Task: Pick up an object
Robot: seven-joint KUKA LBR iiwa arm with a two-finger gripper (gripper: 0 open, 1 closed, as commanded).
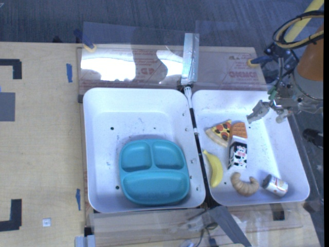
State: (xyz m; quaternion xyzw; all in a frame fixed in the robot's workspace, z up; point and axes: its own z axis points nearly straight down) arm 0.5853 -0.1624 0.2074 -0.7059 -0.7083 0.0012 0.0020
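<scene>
- A wooden table (41, 138) carries two shallow white bins side by side.
- The left bin (97, 112) holds a teal divided tray (153, 172).
- The right bin (280, 148) holds the pickable items, clustered toward its left and front: a pizza slice (221, 131), a toast piece (238, 129), a small black-and-white carton (238, 155), a banana (215, 169), a croissant (245, 183) and a small can (275, 184).
- The hand (268, 110) hovers over the bin's upper right, fingers spread wide, holding nothing.
- Risks, as a judgement: the pizza, toast and carton touch, so closing fingers may nudge neighbours or catch two; the can may roll away; flat pieces may slip.
</scene>
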